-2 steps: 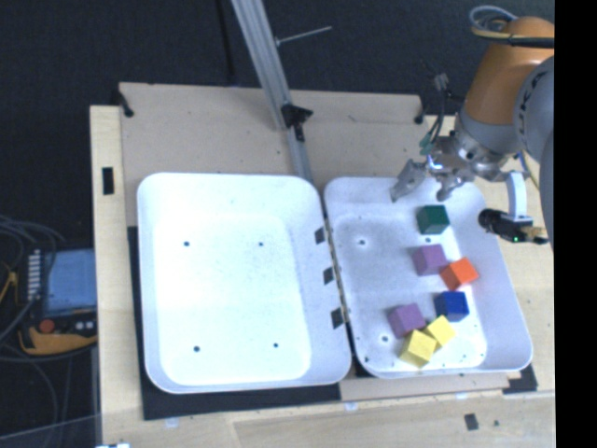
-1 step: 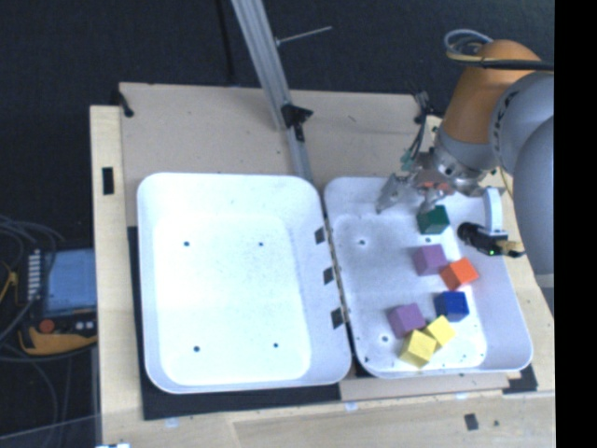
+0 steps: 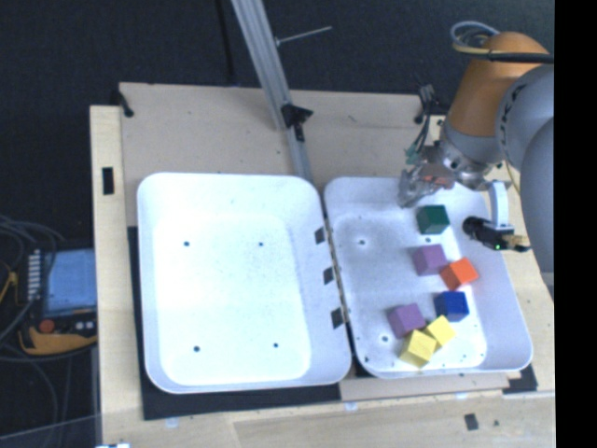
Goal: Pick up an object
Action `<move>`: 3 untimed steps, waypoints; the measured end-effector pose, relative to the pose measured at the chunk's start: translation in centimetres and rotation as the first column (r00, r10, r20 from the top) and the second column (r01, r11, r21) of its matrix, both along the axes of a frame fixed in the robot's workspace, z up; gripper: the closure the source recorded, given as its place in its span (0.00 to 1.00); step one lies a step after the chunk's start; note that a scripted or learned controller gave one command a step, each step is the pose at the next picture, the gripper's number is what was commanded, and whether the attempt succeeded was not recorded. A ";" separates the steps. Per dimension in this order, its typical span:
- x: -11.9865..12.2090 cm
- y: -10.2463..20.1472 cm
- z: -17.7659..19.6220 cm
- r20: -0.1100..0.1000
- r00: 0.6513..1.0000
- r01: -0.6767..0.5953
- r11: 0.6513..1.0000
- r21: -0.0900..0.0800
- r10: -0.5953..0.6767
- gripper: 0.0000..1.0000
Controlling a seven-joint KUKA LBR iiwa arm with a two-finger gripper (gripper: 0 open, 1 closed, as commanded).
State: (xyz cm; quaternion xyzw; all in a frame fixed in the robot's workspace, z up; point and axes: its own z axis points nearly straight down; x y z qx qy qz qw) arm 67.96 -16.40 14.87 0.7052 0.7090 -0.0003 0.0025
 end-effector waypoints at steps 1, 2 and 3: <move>-0.1 -0.4 4.5 0.003 1.000 0.005 1.000 0.002 -0.005 1.00; -0.5 -1.0 9.5 0.004 1.000 0.004 1.000 0.001 -0.004 1.00; -0.4 -1.2 13.8 0.004 1.000 0.002 1.000 0.001 -0.003 1.00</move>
